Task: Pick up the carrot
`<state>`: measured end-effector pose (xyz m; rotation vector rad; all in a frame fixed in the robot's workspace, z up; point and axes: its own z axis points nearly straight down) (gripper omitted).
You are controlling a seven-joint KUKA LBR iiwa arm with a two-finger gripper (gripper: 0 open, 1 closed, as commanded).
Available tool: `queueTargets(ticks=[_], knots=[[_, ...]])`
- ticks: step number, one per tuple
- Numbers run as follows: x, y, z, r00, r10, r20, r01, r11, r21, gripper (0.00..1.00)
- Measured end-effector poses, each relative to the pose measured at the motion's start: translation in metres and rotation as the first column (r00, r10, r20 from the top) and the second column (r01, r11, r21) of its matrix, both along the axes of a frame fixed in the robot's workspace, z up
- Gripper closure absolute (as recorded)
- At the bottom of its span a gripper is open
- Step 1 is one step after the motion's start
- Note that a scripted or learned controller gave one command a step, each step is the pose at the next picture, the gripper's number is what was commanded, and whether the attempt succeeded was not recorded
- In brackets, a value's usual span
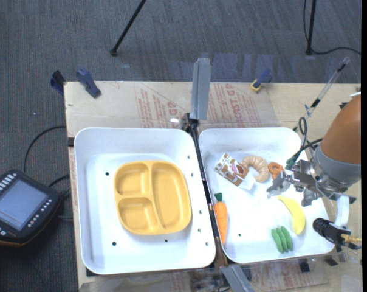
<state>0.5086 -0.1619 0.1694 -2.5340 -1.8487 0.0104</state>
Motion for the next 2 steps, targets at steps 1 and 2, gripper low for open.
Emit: queueTargets(ticks=[1,2], knots=[[-0.032,0.076,0.042,0.999,-0.038,0.003,0.038,0.999,0.003,0.0],[-0.036,0.082,-0.054,0.991,0.135,-0.006,-0.135,0.991,0.005,0.0]])
